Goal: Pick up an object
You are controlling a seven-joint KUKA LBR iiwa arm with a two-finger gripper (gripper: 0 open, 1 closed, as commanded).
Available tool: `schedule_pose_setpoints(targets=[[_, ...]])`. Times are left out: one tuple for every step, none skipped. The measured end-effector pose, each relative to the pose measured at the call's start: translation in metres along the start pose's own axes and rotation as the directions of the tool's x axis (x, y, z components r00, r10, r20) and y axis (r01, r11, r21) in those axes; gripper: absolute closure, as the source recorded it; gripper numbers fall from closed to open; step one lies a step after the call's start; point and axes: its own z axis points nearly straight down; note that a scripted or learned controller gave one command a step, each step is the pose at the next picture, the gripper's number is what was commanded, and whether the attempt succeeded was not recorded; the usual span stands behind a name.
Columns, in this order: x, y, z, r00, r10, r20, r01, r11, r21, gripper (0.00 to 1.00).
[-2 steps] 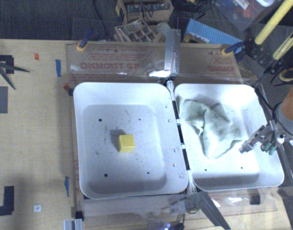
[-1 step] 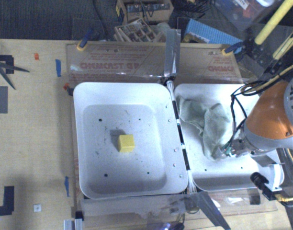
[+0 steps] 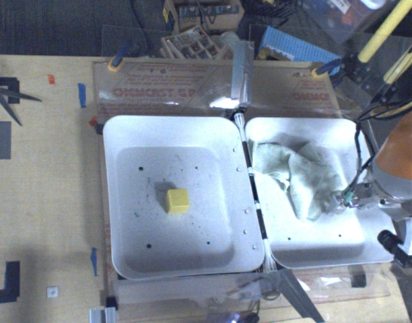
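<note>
Camera view, taken from the near edge of the bench outward: closest in the left bin (image 3: 125,200) sits a small yellow block (image 3: 178,201), alone on the white floor a little below the bin's middle, square-on and with no obvious long axis. Beside it, across the shared rim, the right bin (image 3: 314,244) holds a crumpled pale green cloth (image 3: 293,170), bunched in the upper and middle part of that bin with a fold trailing down toward its centre. The arm (image 3: 398,160) comes in from the right edge, its orange band showing above the wrist, and the gripper (image 3: 345,199) appears to be down at the cloth's right-hand fringe, touching or just beside the fabric. That spot is small and cluttered with cable and metal, so I cannot tell how its working end is set, nor whether any cloth is caught in it. The relation that matters for the pick: the cloth lies immediately to the left of the gripper as the camera sees it, its bulk running diagonally up and left, while the block is well apart in the other bin. My judgement is that the cloth is the likely target, and a loose fold may slip free on lifting. Farther back, beyond both bins, a clear plastic sheet (image 3: 172,93) with red lettering lies on the bench.
</note>
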Motion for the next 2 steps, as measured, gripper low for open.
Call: schedule_pose_setpoints(targets=[[0.079,0.01,0.004,0.902,0.432,-0.002,-0.432,0.902,0.006,1.0],[0.055,0.053,-0.051,0.922,0.386,-0.001,-0.386,0.922,0.003,1.0]])
